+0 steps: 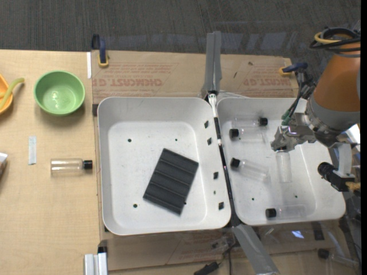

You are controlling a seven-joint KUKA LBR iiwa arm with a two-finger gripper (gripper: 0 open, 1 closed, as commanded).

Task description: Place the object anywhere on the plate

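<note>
A dark ribbed rectangular plate (171, 181) lies flat and askew in the left bin (114, 119). Several clear vials with black caps lie in the right bin (321, 211): one near the back (253, 121), one by the divider (248, 168), one at the front (282, 212). My gripper (282, 140) hangs over the right bin's middle, at the top end of another clear vial (284, 168) that runs toward the front. How the gripper stands on that vial is hidden from this angle.
On the wooden bench to the left stand a green bowl (59, 93) and a clear capped vial (70, 165) lying on its side. An orange item (4, 95) sits at the far left edge. A metal divider (213, 62) runs between the bins.
</note>
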